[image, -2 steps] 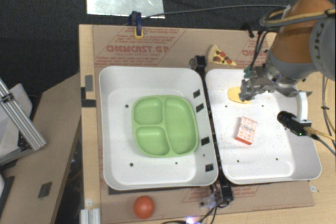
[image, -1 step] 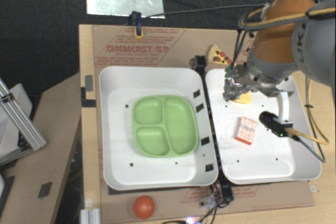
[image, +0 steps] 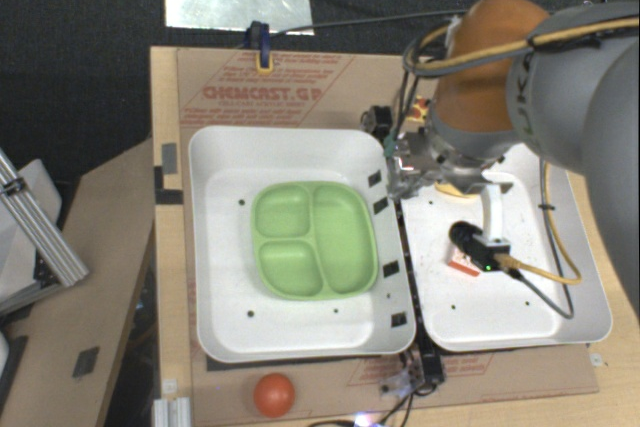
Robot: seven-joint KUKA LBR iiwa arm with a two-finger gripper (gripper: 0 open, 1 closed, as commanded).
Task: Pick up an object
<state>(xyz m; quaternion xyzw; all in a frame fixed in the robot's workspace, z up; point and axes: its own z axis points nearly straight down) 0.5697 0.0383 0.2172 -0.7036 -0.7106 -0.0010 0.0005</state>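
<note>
Nearest me, a small red-and-white piece point(image: 462, 263) lies in the right bin point(image: 520, 307) and a green tray point(image: 315, 237) in the left bin point(image: 220, 205), while beyond them the gripper point(image: 405, 167) hangs by their shared wall, its grip unreadable to me, so I judge this the approach, with centring over one object next.

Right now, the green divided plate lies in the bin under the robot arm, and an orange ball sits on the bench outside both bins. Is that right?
Not quite. The camera view shows the green divided plate in the other bin, beside the one under the arm. The orange ball does sit on the bench outside both bins.
</note>
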